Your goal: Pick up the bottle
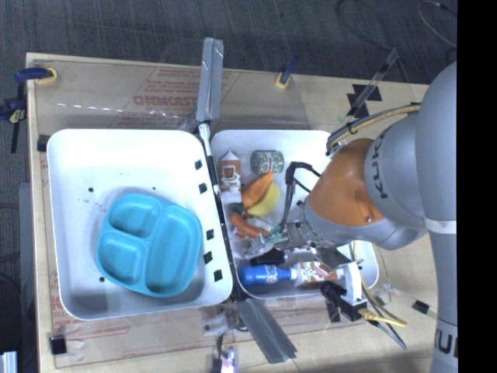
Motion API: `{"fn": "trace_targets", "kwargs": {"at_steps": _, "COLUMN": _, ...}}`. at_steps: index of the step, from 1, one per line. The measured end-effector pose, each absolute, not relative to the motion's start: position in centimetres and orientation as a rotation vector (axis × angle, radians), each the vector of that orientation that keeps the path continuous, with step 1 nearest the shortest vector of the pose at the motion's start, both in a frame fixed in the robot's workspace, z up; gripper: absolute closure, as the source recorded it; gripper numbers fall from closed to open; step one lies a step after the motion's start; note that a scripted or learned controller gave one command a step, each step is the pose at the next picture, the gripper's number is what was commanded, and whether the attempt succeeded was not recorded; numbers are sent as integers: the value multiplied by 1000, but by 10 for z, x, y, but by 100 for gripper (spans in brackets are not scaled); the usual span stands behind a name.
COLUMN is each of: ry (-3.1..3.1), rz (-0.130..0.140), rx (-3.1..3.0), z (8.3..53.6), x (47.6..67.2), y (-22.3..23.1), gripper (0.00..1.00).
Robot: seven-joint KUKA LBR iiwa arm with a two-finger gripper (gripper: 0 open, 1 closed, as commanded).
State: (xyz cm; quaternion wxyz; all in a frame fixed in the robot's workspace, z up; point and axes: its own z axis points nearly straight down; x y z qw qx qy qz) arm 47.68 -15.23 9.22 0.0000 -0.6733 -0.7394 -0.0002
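Nearest the camera, at the front wall of the right-hand shallow white plastic bin [365,280], the clear plastic bottle with a blue cap end and printed label [281,273] lies on its side, running left to right along the bin floor. Just above it the end effector [286,238] of the grey arm with its orange band [342,196] hangs low among the clutter; how it is set I cannot tell, since the wrist covers it, and nothing shows between its tips. Judging from this, the step in hand is the approach, with the grasp not yet made. The next move calls for coming down over the bottle's body, across its long axis, clear of the orange and yellow toy pieces [260,195] just behind. Farther back sits a small green-labelled tin can [267,162]. In the left white bin [70,162] a turquoise three-compartment plastic tray [149,243] rests alone on the wooden tabletop [116,92].
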Motion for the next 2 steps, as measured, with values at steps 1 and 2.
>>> {"fn": "trace_targets", "kwargs": {"at_steps": 1, "ry": -2333, "rz": 0, "rx": -2105, "z": 92, "x": 477, "y": -152, "gripper": 0}}
{"fn": "trace_targets", "kwargs": {"at_steps": 2, "ry": -2287, "rz": 1, "rx": -2158, "z": 92, "x": 477, "y": -155, "gripper": 0}}
